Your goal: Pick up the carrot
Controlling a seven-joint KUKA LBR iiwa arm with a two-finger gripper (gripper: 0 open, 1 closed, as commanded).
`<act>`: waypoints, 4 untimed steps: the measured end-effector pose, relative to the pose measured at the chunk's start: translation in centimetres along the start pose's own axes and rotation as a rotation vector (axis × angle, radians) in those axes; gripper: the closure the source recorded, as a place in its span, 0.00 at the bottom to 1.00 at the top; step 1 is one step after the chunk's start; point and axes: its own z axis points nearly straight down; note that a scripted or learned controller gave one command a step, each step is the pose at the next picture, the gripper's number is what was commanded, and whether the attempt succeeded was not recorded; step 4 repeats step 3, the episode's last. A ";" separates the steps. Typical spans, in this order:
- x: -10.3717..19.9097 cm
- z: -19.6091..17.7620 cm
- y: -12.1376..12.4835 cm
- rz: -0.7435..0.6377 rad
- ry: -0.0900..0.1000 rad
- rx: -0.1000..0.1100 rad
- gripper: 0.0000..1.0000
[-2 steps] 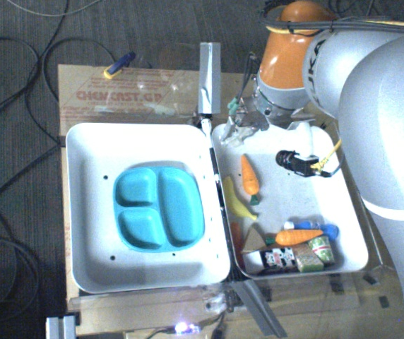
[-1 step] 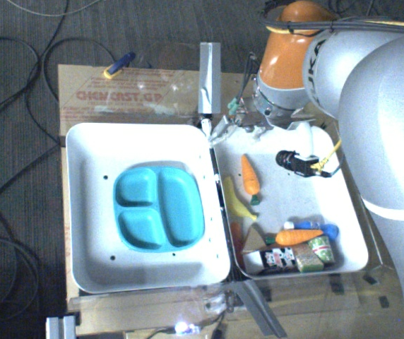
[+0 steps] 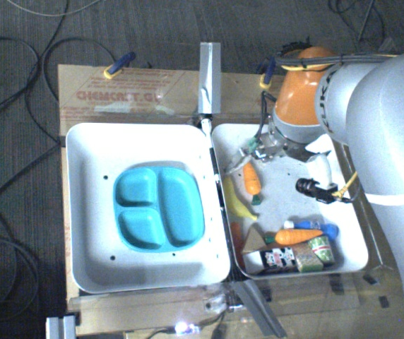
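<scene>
just below the jaws (image 3: 257,149), carrot (image 3: 251,179) upright, green end down, jaw state unclear

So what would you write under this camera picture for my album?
Robot arm reaching into the right bin, its gripper just above a carrot; blue tray in the left bin.

Tray (image 3: 161,207) in left bin (image 3: 82,161)

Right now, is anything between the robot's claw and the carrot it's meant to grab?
Nothing visible blocks it. The gripper sits in the right bin, just above the nearer carrot, with only bare bin floor between them. A yellow banana lies beside that carrot. A second carrot lies farther off among small boxes.
</scene>
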 end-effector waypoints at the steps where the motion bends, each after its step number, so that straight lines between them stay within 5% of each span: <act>1: 0.1 -0.8 0.0 0.001 0.005 0.000 1.00; 2: 6.3 -9.1 -1.0 -0.098 0.002 0.000 1.00; 3: 8.7 -9.1 -8.1 -0.387 0.002 0.001 1.00; 4: 8.7 -9.1 -8.1 -0.387 0.002 0.001 1.00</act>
